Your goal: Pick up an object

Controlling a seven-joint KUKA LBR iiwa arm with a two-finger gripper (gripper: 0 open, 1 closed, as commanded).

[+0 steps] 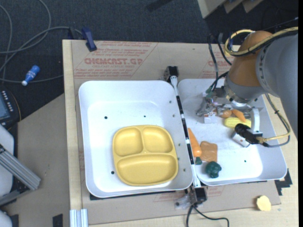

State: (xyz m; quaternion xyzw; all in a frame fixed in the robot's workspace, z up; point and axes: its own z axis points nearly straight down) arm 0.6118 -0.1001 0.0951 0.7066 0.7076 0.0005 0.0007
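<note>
Here the gripper (222, 109) sits low over the yellow toy (233, 122) in the right bin (265, 167); whether it is spread or pinching, I cannot tell. Centre on 1 item before lifting.

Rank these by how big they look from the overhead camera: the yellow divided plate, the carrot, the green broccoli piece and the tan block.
1. Yellow divided plate, largest by far.
2. Carrot, long but thin, and tan block: too close to rank.
3. Green broccoli piece, slightly smaller.
</note>
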